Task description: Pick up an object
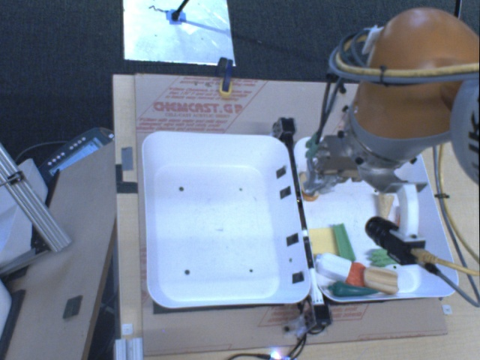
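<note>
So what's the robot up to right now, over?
End effector low in right bin, far-left corner. Nothing seen held. Green stick, yellow block lie nearer the front.

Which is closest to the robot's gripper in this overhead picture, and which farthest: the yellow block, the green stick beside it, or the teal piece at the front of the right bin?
Measured from the gripper, at the back left of the right bin:
1. Yellow block, just in front of it.
2. Green stick, beside the block on its right; nearly a tie.
3. Teal piece, at the front edge, clearly farthest.

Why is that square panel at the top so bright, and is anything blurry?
In the camera view, the shiny panel throws back glare; the left bin is evenly lit with soft shadows; the pincer and the small objects look slightly soft.
</note>
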### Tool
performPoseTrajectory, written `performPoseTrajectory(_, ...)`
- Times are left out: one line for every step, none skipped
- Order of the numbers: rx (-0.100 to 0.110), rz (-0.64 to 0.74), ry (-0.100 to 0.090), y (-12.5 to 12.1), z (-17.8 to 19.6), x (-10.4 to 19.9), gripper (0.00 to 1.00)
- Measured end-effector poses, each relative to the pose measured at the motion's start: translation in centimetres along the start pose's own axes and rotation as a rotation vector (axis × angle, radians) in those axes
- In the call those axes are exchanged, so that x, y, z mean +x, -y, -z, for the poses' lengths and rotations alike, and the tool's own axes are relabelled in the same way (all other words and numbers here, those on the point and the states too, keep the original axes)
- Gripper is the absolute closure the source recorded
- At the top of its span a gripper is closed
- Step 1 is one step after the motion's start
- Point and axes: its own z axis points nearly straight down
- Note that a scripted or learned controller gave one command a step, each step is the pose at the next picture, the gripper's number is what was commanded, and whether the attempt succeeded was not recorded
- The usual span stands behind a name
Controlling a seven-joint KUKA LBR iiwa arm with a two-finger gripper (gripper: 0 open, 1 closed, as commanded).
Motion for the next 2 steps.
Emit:
performPoseTrajectory(-0.001,-0.006,0.001,-1.3,5.6,8.0,1.0)
performPoseTrajectory(0.004,-0.014,0.004,-0.2,7.9,9.1,1.0)
